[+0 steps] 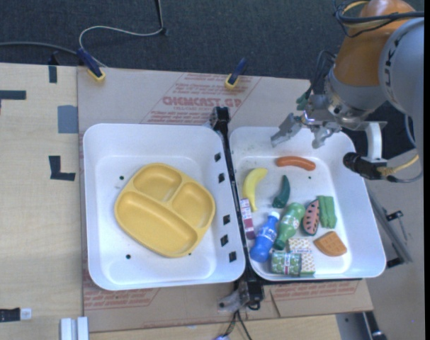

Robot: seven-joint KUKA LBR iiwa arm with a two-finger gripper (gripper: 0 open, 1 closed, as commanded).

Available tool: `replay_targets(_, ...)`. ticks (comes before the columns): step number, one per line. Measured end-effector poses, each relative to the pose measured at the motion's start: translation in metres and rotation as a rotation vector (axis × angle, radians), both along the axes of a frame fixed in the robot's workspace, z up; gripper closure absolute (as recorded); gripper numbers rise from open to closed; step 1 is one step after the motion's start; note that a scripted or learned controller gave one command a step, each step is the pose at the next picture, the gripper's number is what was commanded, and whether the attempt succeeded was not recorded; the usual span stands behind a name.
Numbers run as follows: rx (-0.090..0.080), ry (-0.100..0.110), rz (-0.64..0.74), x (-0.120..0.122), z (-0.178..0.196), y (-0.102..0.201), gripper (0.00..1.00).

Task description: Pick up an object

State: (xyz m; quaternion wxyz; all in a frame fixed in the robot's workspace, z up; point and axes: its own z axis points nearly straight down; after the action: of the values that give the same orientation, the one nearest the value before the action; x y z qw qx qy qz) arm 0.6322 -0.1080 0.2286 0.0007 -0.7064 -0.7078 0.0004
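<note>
My gripper (pixel 300 134) hangs open above the far end of the right bin (pixel 356 250), with nothing between its two grey fingers. Just below it lies an orange sausage (pixel 295 163). Nearer the front of this bin are a yellow banana (pixel 254 185), a dark green pepper (pixel 283 190), a blue bottle (pixel 265 236), a green bottle (pixel 290 222), a watermelon slice (pixel 311 217), a green vegetable (pixel 327 211), an orange bread piece (pixel 330 244) and a green-and-white box (pixel 291 262).
The left bin (pixel 105 261) holds a yellow divided plate (pixel 165 208). A black clamp strip (pixel 227 183) runs between the two bins. Brown cardboard (pixel 193 98) lies under both, with yellow and blue clips at its far edge.
</note>
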Motion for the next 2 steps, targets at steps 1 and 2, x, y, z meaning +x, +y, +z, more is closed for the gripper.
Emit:
replay_targets(1, 0.0, -0.002, -0.001, -0.002, -0.143, -0.003, 0.0)
replay_targets(2, -0.001, -0.002, -0.002, -0.039, -0.143, 0.01, 0.0)
